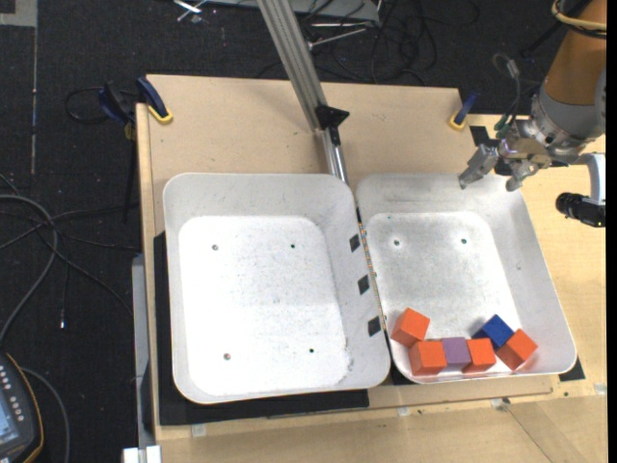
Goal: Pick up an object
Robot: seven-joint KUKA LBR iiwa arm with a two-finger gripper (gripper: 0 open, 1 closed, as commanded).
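Observation:
Several small blocks lie along the near edge of the right bin (525, 249): an orange block (412, 325), another orange one (428, 357), a purple block (455, 353), an orange block (480, 354), a blue block (497, 330) and an orange block (519, 348). My gripper (492, 174) hangs open above the far right rim of that bin, fingers spread, nothing between them. It is well away from the blocks.
The left bin (188, 258) lies beside the right one, sharing a middle rim with black clips. A metal pole (294, 51) slants over the bench's far side. Clamps (154, 104) sit at the far corners.

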